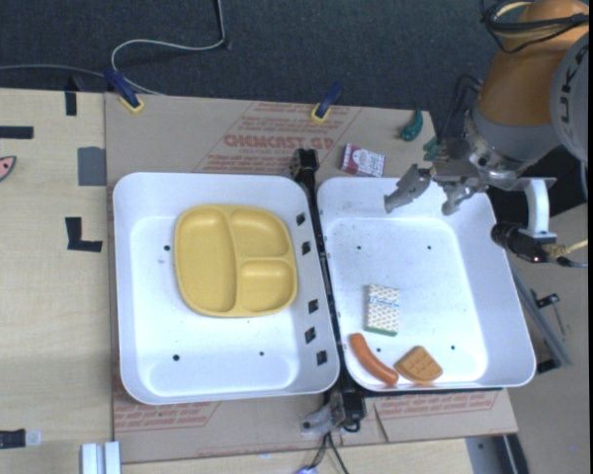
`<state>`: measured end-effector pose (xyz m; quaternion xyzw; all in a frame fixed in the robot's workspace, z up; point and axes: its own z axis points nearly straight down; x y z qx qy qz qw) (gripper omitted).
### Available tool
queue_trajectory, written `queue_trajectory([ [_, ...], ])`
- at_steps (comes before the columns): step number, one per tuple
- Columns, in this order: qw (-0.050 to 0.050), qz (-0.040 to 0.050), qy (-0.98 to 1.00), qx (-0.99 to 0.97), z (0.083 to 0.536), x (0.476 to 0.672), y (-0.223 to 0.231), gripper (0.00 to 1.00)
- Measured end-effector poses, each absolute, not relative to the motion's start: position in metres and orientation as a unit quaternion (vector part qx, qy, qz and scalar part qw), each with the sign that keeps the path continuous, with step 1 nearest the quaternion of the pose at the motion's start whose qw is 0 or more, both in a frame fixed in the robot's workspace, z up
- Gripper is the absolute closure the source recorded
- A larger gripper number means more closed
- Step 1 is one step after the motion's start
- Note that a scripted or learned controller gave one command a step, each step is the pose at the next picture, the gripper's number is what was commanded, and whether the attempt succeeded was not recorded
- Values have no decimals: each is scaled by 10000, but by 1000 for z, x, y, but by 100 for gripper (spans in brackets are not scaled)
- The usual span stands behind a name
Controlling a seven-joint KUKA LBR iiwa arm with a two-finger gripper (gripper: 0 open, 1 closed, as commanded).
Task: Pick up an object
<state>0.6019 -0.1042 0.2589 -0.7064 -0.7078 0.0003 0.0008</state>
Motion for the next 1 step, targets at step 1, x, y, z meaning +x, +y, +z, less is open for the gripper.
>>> queue_trajectory([
  [1, 18, 11, -7070, -7072, 149, 494, -108, 0],
])
